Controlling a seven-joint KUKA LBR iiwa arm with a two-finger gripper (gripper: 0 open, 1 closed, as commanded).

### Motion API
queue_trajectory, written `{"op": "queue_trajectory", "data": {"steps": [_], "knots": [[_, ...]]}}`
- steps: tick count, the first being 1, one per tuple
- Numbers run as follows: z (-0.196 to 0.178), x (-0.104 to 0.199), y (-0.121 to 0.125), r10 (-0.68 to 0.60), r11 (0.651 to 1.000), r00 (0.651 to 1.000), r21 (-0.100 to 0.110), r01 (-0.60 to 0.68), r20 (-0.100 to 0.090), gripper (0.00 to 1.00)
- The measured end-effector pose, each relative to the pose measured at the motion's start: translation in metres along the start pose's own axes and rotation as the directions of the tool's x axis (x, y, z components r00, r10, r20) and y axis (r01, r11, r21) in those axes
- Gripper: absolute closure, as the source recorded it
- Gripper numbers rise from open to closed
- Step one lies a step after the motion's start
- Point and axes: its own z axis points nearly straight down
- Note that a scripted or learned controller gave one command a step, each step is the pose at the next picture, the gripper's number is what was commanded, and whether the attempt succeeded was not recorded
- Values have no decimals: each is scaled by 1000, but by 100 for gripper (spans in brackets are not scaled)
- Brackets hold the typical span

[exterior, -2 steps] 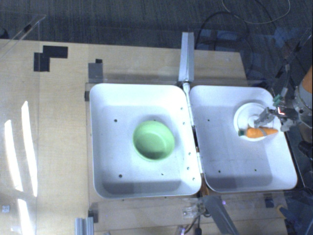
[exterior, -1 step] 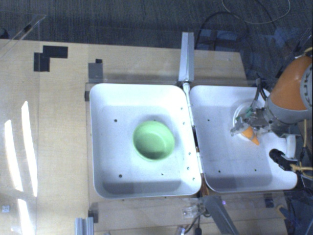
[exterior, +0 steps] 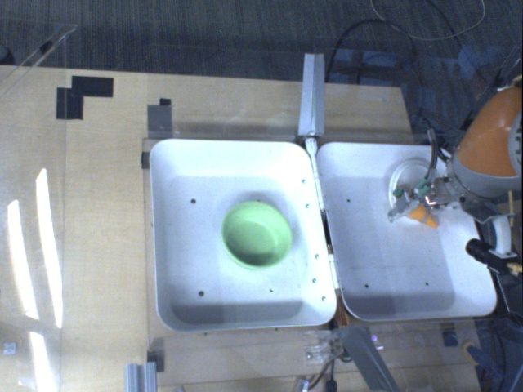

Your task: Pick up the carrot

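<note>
We find no writing or labels that we can read; the only marks are black squares (exterior: 82,94) on the bench (exterior: 90,243) at upper left, blank as far as we can see.

The two bins sit side by side, their inner rims touching along a grey rail (exterior: 311,96) that runs up between them. The left bin (exterior: 180,178) holds a green bowl (exterior: 258,233) near its middle, upright, with bare white floor all around it and room on every side. The right bin (exterior: 368,268) has most of its floor bare, especially the lower half and the left part.

The arm (exterior: 490,145) reaches in from the right over the right bin's upper right part. The gripper (exterior: 414,198) is low there, just beside a round clear item (exterior: 406,174) we cannot identify. The carrot (exterior: 423,215) shows as a small orange patch directly under the gripper, close to the bin's right wall. We cannot tell whether the carrot is gripped; the fingers are too small and blurred.

Black cables (exterior: 359,35) loop across the dark floor above the bench.
</note>
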Motion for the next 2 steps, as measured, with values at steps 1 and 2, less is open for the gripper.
{"op": "queue_trajectory", "data": {"steps": [1,2], "knots": [[-12,3,4,-6,1000,1000,-7,6,0,100],[-77,37,-12,-3,1000,1000,19,3,1,100]]}}
